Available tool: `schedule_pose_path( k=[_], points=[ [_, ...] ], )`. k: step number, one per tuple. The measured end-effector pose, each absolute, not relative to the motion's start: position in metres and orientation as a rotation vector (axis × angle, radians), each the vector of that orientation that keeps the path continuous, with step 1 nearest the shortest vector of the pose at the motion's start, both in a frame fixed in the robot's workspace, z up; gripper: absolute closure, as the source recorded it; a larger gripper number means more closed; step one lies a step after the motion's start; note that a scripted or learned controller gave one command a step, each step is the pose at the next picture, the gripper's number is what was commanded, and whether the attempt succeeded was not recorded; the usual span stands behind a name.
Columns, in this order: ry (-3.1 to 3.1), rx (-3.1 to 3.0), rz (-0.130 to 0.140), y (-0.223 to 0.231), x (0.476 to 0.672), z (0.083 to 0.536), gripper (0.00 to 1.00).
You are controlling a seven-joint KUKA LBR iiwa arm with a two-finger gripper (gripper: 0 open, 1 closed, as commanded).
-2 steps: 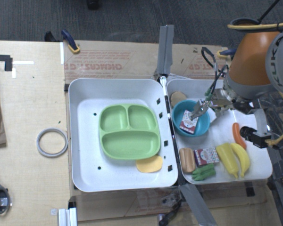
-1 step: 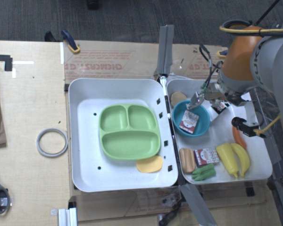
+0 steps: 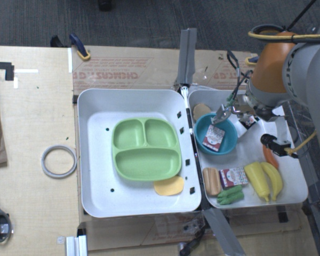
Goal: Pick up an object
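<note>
Hovering over the blue bowl (image 3: 216, 135) in the right bin (image 3: 293, 193), the gripper (image 3: 222, 116) needed a straight, centred descent onto the small packet (image 3: 214, 138) lying inside it, though its finger state could not be told.

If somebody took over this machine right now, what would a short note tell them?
Gripper: over the right bin, at the rim of the blue bowl; whether it grips anything is unclear.
Right bin things: a small packet in the bowl, hot dog, bananas, green pea pod, small carton.
Left bin: green divided plate, yellow piece.
Done: nothing visibly lifted.
Left: pick up one object.
</note>
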State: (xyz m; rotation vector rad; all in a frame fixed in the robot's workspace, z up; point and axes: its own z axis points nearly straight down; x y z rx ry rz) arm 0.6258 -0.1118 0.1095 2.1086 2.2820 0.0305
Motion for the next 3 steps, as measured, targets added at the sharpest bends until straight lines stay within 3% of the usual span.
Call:
schedule_pose_path(
  k=[2, 3],
  points=[
    [2.115, 2.29, 0.037, -0.114, 0.631, 0.109, 0.0],
    [2.111, 2.283, 0.033, -0.117, 0.632, 0.12, 1.0]
  ],
)
